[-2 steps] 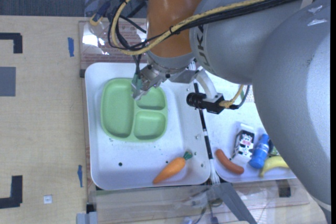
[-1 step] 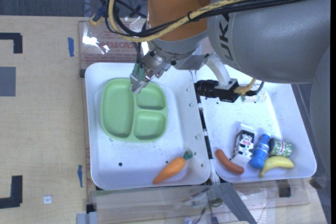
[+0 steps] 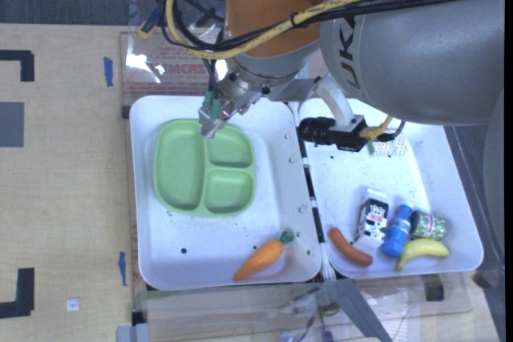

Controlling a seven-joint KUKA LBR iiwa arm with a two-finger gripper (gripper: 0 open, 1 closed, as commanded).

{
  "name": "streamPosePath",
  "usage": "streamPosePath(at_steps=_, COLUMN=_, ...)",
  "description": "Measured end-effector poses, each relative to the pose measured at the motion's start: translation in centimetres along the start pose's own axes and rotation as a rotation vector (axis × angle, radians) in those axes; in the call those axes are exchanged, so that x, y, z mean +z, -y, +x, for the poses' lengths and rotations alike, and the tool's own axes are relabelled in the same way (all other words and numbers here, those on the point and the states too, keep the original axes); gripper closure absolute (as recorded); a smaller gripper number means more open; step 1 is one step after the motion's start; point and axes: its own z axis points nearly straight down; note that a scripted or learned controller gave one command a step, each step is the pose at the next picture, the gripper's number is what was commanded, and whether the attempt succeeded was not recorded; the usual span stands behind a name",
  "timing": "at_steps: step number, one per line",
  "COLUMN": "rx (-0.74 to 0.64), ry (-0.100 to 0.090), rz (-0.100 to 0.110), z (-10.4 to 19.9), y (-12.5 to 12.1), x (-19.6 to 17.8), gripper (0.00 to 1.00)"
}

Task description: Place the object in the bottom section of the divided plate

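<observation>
over the left bin (image 3: 160, 252), the fingers (image 3: 210, 124) are hanging above the top edge of the green divided plate (image 3: 204, 168), near the ridge between its compartments. whether they are apart or together is too small and blurred to tell, and nothing can be made out between them. the plate is lying flat in the upper middle of the left bin, with one long section on its left and two smaller sections on its right. a toy carrot (image 3: 263, 259) is lying at the bin's lower right corner, well apart from the fingers. across the divide, the right bin (image 3: 461, 252) is holding a sausage (image 3: 350, 247), a cow-patterned carton (image 3: 373, 218), a blue bottle (image 3: 397, 231), a green can (image 3: 429, 226) and a banana (image 3: 422, 251), clustered along its lower edge, all well apart from the fingers. the grey arm (image 3: 417, 28) is reaching in from the right.
</observation>
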Motion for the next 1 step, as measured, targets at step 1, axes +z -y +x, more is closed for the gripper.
streamPosePath(at_steps=1, rx=-0.003, ry=0.003, rz=-0.005, z=0.07, y=-0.17, x=-1.07, gripper=1.0)
